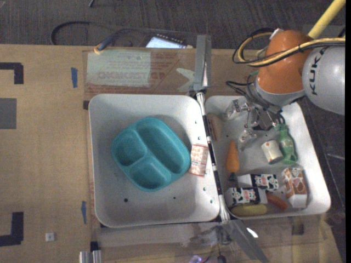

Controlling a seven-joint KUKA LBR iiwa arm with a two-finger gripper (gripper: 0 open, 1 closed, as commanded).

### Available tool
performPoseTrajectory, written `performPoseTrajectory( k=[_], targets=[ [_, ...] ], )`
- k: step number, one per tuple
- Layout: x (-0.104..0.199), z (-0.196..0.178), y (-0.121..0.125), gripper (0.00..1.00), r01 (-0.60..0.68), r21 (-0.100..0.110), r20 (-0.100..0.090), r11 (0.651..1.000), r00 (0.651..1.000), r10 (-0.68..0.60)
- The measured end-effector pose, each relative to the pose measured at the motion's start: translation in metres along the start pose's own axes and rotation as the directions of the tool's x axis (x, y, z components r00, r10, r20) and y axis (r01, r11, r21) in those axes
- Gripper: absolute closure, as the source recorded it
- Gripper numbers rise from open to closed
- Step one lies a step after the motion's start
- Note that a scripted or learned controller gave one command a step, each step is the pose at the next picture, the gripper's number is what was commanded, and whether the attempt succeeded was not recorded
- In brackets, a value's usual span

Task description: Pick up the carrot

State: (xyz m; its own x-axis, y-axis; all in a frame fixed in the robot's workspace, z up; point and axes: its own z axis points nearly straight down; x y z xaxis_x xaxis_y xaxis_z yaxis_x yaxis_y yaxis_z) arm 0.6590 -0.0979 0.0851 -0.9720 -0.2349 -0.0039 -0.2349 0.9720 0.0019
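The carrot point(233, 156) is a small orange cone lying on the floor of the right bin point(313, 163), near its left wall, pointing up the view. My gripper point(248, 134) hangs over the same bin, just up and to the right of the carrot's tip and apart from it. Its metal fingers point(242, 140) point down and left with a gap between them, and nothing sits in that gap. The orange wrist band point(281, 59) rises behind it.
In the right bin lie a green bottle point(286, 141), a white can point(271, 150), milk cartons point(247, 194), an orange carton point(295, 184), a yellow banana point(248, 209) and a brown piece point(214, 126). The left bin point(104, 119) holds a teal divided plate point(150, 153) and a small packet point(198, 160).
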Motion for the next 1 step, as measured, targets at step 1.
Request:
performPoseTrajectory(
  k=[1],
  targets=[
    [0.0597,-0.0011,0.0196,0.0,-0.175,0.001,-0.001,0.985,0.985,0.175]
  ],
)
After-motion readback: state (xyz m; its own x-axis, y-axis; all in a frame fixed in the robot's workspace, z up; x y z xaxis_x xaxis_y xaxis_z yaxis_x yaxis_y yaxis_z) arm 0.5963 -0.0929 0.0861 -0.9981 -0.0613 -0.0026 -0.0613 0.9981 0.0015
